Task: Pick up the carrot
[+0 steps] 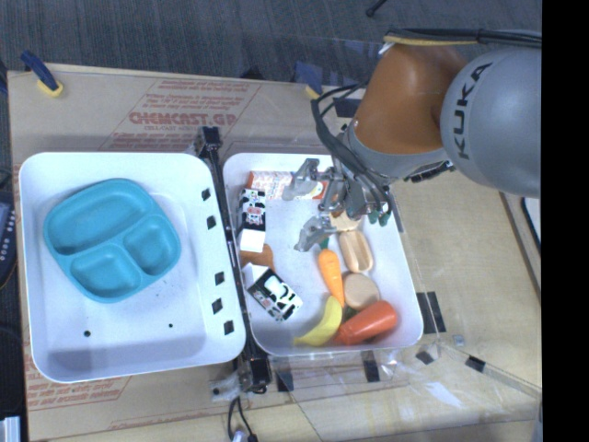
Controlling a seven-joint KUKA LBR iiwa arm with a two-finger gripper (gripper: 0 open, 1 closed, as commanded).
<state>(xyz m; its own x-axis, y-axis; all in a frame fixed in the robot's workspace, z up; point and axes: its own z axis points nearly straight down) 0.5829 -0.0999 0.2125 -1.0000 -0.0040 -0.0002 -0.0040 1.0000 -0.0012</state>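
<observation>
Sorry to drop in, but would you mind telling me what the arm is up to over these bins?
The KUKA arm reaches in over the right bin, its tool hanging just above the toy food. The carrot it is meant to pick up lies in the bin below the tool, beside a banana and a red pepper. The left bin holds a blue divided plate.

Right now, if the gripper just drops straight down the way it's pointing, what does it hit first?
Probably the carrot. The gripper hangs over the right bin, its fingertips just above the carrot's upper end. The tan bread-like piece lies close beside that line, so with depth unclear from this slant, it could be touched first instead.
</observation>
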